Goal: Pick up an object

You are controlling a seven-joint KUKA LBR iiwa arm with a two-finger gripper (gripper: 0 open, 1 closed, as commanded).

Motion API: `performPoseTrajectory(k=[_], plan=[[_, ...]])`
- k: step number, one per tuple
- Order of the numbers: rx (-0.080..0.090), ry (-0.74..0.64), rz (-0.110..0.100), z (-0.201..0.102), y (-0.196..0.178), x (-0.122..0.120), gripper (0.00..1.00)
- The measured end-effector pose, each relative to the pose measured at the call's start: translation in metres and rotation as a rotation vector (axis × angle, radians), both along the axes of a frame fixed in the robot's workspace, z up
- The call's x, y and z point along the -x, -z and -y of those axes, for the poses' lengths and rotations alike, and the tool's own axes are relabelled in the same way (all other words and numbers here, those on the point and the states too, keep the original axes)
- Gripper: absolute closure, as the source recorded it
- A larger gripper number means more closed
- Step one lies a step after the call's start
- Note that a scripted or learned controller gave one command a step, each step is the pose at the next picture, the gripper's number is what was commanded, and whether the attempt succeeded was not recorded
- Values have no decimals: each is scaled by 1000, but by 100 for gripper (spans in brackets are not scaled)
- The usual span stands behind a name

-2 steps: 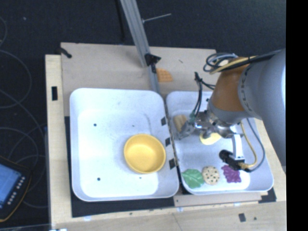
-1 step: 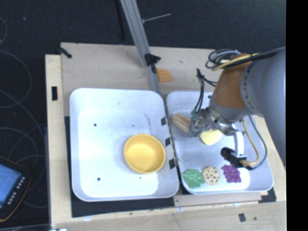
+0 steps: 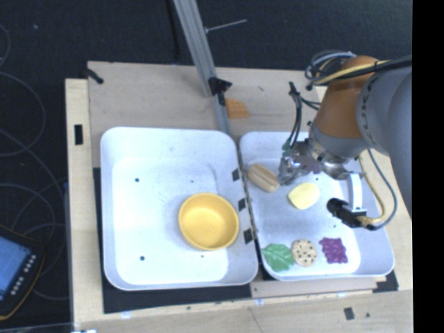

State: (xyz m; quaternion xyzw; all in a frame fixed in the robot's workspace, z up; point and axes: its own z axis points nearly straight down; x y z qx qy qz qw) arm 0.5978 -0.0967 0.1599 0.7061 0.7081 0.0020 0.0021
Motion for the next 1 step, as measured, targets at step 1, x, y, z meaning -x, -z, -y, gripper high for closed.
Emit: performPoseTrajectory(k=[1], plan=[[1,0,2,4,-56,-11,100]])
